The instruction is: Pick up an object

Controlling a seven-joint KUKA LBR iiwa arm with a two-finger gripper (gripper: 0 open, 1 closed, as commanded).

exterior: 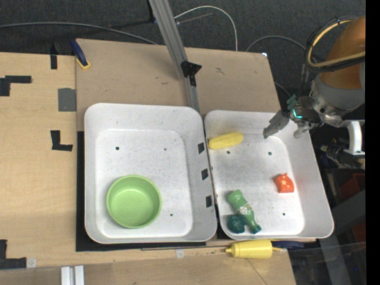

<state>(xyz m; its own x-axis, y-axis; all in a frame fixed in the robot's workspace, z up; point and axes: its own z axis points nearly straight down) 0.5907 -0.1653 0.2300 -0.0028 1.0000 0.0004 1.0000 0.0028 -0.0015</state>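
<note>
This looks like a robotics lab. A plywood tabletop marked with black tape carries two shallow white bins side by side, a metal pole slants over them, loose cables trail across dark carpet, and a grey-and-orange robot arm reaches in. The scattered objects are probably toy test pieces.

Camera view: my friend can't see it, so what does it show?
The robot's gripper hovers open at the right bin's top edge, holding nothing. That bin has a toy corn cob, a green bottle and a small orange toy; the left bin has a green bowl.
</note>
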